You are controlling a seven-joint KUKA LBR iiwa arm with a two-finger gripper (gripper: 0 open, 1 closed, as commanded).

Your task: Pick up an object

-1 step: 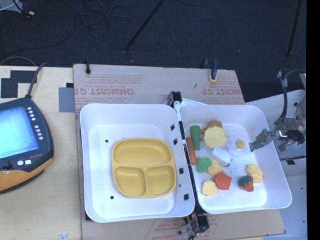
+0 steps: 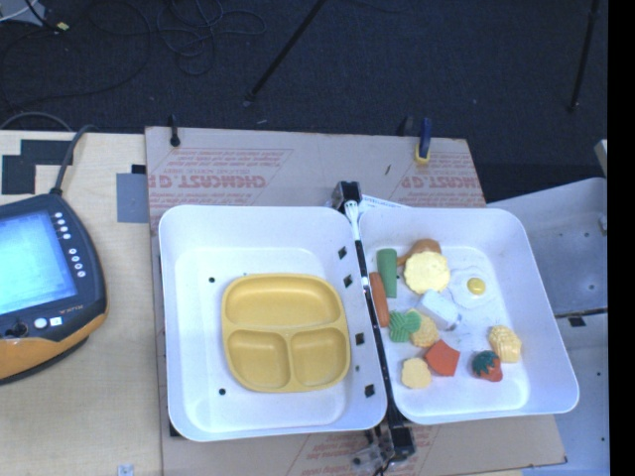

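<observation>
The right bin (image 2: 541, 365) holds several toy foods. A green cylinder (image 2: 387, 272) and an orange carrot stick (image 2: 379, 300) lie along its left side. A yellow round piece (image 2: 427, 272) rests near the back, with a fried egg (image 2: 473, 289) to its right and a white piece (image 2: 439, 308) below it. Nearer the front are a green leafy piece (image 2: 403, 325), a red block (image 2: 443, 358), a yellow lump (image 2: 416, 373), a corn cob (image 2: 505, 343) and a strawberry (image 2: 486, 365).
The left bin (image 2: 189, 405) holds a yellow three-compartment plate (image 2: 286, 329). A teach pendant (image 2: 45, 281) with a lit screen lies on the bench at far left. Cardboard lines the bench under both bins. A clamp (image 2: 425, 139) stands at the back edge.
</observation>
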